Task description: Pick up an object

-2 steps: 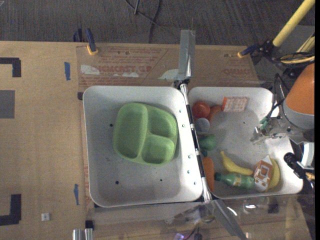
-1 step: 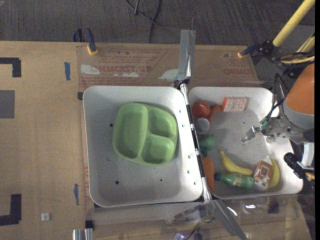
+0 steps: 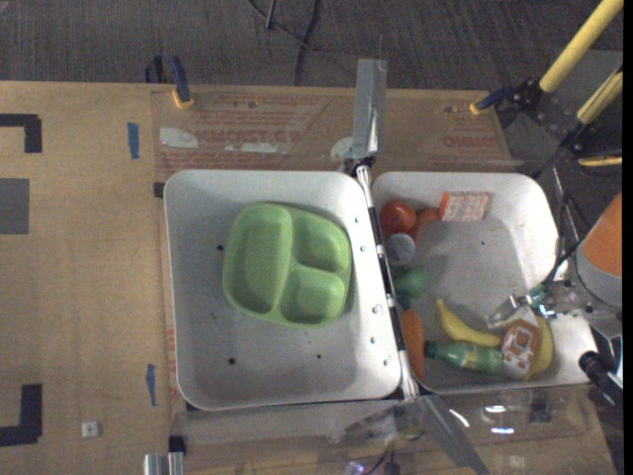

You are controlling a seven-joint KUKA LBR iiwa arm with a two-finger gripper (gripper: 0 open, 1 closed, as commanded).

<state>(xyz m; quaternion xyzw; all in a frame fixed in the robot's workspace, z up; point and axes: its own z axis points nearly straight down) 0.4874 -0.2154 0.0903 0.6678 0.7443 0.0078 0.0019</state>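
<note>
The right bin (image 3: pixel 495 255) holds several items. A yellow banana (image 3: pixel 463 329) and a green bottle (image 3: pixel 465 357) lie near its front wall. An orange-and-white packet (image 3: pixel 518 344) rests beside them on a second yellow piece (image 3: pixel 545 349). My gripper (image 3: pixel 522 308) reaches in from the right, low over the bin's front right part, just above the packet and right of the banana. Nothing is visibly lifted. A red tomato (image 3: pixel 399 216), a small orange box (image 3: pixel 464 206), a grey can (image 3: pixel 401 248), a green lime (image 3: pixel 412 281) and an orange carrot (image 3: pixel 412 339) lie along the bin's left side and back.
The left bin (image 3: pixel 198 354) holds a green divided plate (image 3: pixel 287 263). A metal divider (image 3: pixel 368 117) runs between the bins. The grey arm with its orange band (image 3: pixel 608 250) hangs over the right bin's right wall. Yellow poles (image 3: pixel 584 38) stand at the back right.
</note>
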